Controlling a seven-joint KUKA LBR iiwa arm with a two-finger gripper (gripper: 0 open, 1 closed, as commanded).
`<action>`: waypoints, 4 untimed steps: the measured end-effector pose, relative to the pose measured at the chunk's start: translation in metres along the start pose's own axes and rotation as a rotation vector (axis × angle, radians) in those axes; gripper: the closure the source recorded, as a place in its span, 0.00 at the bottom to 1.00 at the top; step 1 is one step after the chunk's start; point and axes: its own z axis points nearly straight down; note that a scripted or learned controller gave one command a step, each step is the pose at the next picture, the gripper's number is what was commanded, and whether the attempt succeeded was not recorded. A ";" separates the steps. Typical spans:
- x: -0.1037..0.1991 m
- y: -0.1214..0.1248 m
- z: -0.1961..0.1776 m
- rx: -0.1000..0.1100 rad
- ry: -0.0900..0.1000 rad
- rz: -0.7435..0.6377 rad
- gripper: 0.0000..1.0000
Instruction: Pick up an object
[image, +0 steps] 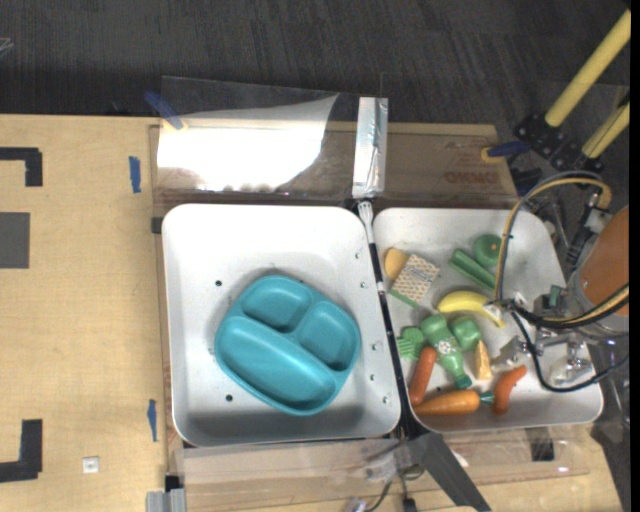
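Seen from above at a slant: on the cardboard-topped table (80, 300), two white bins side by side, the left bin (190, 250) holding a teal divided plate (288, 343) near its middle. In the right bin (540, 235), a crowd of toy food: a yellow banana (465, 300) in the middle, green vegetables (442, 335) just below it, an orange carrot (450, 402) along the near wall, a small red piece (505, 388) beside the carrot's right end, a tan waffle-like piece (415, 278) toward the far left. Low over that bin's near right corner, the gripper (560, 355) amid black cables, close to the red piece; open or closed, impossible to tell.
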 end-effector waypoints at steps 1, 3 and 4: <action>-0.009 -0.012 0.000 -0.011 -0.003 -0.252 0.00; -0.024 0.028 -0.001 0.000 0.009 -0.597 0.00; -0.065 0.043 -0.001 -0.001 0.014 -0.771 0.00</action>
